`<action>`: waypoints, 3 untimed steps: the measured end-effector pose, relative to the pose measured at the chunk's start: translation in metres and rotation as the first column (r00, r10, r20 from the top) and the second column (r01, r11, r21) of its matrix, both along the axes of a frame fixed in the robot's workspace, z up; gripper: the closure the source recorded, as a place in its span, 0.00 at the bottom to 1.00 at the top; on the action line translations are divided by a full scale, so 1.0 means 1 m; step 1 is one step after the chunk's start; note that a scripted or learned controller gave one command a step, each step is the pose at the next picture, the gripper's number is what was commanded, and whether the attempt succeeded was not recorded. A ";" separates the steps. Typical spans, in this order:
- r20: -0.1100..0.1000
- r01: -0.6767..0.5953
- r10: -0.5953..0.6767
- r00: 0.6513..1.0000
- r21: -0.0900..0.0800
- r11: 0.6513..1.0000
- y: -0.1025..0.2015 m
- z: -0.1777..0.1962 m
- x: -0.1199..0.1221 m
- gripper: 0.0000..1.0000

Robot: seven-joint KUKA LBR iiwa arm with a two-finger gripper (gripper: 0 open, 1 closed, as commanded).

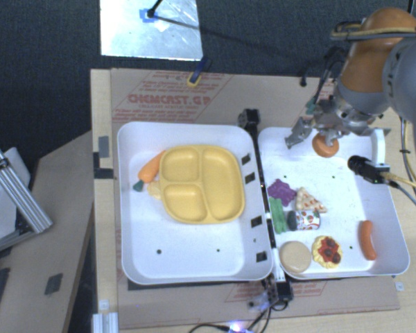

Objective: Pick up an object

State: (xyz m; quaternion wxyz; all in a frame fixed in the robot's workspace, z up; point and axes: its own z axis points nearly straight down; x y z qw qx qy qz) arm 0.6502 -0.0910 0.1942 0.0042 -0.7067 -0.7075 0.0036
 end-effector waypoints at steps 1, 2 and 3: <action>0.012 -0.002 0.002 1.000 -0.001 1.000 0.000 0.007 0.003 0.00; 0.007 0.000 0.000 1.000 -0.001 1.000 -0.007 -0.053 0.001 0.00; 0.008 0.000 0.000 1.000 0.000 1.000 -0.006 -0.105 0.001 0.00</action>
